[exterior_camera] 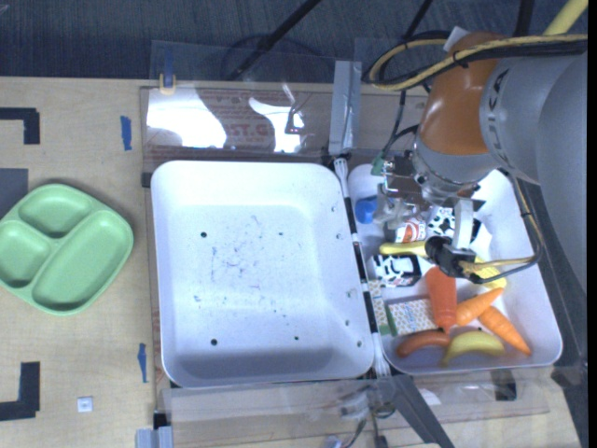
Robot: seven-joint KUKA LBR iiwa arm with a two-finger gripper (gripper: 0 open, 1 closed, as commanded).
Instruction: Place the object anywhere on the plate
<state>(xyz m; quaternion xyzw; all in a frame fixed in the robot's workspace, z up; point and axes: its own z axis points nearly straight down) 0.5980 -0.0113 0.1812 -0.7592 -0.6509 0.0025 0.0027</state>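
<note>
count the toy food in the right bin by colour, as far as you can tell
Orange plastic carrot-like pieces: 3
Yellow curved banana-like piece: 1
Red-orange sausage-like piece: 1
Total: 5 clearly visible; other items lie partly hidden under the gripper.

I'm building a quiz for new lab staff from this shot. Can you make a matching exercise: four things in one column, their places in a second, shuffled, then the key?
Things:
1. green plate
2. carrot
3. gripper
4. left bin

Places:
A. over the right bin's far part
B. on the bench, left of both bins
C. near end of the right bin
D. between plate and right bin

Pairs: 1-B, 2-C, 3-A, 4-D
</note>
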